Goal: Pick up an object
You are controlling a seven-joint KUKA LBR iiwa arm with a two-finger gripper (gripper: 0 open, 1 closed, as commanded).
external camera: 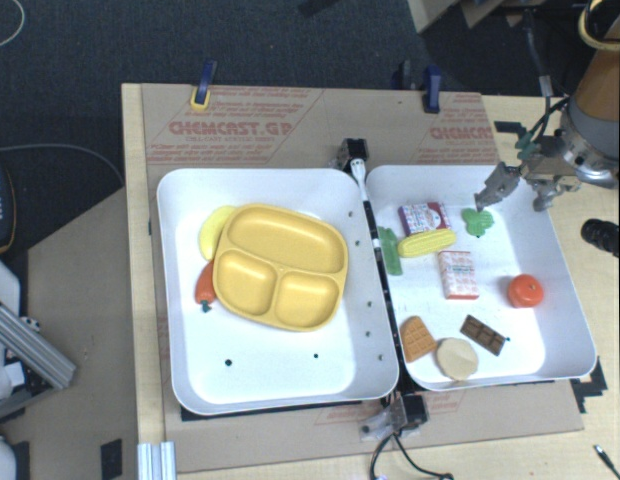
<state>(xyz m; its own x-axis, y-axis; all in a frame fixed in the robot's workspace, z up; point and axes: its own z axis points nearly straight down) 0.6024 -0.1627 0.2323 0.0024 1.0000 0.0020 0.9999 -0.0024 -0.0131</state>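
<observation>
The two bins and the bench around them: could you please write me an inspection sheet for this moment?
Surface: left bin and right bin, side by side on a brown board.
Job's things: in the right bin, green toy, corn, two packets, orange ball, chocolate, cookie, round disc.
Clutter: yellow tray in the left bin, lying over a banana and a red-orange piece.
Grippers: tool open, above the right bin's far side, one finger close to the green toy, nothing between the fingers.
Cables: one at the bench's near edge.
Surroundings: dark carpet; clamps at the far edge.
</observation>
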